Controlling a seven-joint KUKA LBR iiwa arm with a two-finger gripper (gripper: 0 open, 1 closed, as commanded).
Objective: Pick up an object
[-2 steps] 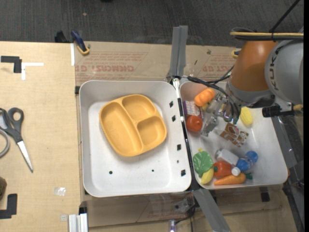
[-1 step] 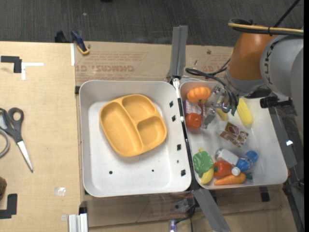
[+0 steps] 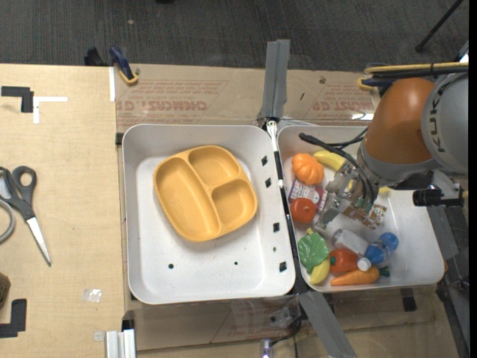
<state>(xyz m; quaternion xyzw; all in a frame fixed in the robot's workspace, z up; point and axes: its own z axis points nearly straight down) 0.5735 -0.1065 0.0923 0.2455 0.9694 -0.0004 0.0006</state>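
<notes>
Reaching in from the right, arm (image 3: 406, 125) bent; gripper (image 3: 337, 203) low over toys.

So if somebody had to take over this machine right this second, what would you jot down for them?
Pincer: low in the right bin, among the toys; whether it is open or shut cannot be told, and nothing is seen held in it.
Things: the right bin holds a toy pumpkin, banana, tomato, carrot, green leafy toy and small bottle with a blue cap. The left bin holds a yellow divided plate.
Done: the arm has reached the pile.
Left: grip one object and lift it.
</notes>
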